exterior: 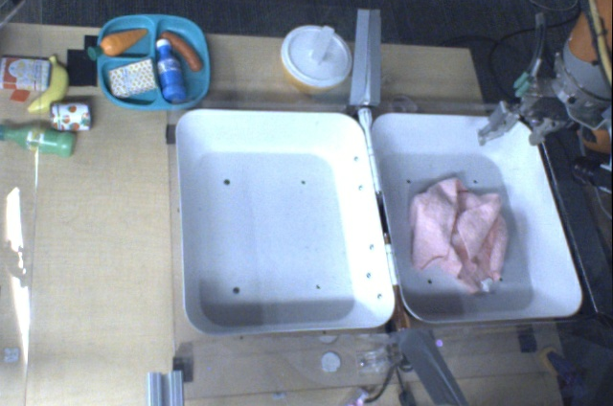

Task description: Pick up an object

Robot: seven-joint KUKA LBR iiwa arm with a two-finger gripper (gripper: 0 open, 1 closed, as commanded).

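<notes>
A crumpled pink cloth (460,232) lies in the right bin (551,203), towards its middle and near side. My gripper (513,128) hangs over the far right corner of that bin, up and to the right of the cloth and well apart from it. Its two fingers stand spread, with nothing between them. Behind it, the grey arm with its orange band (584,40) comes in from the right edge.
The left bin (273,222) adjoins the right one. Behind the bins stand a white lidded cup (316,57) and a metal post (365,59). A blue divided tray (155,61) of toy food, a banana (53,86), a small can (71,116) and a green bottle (40,140) sit at the far left.
</notes>
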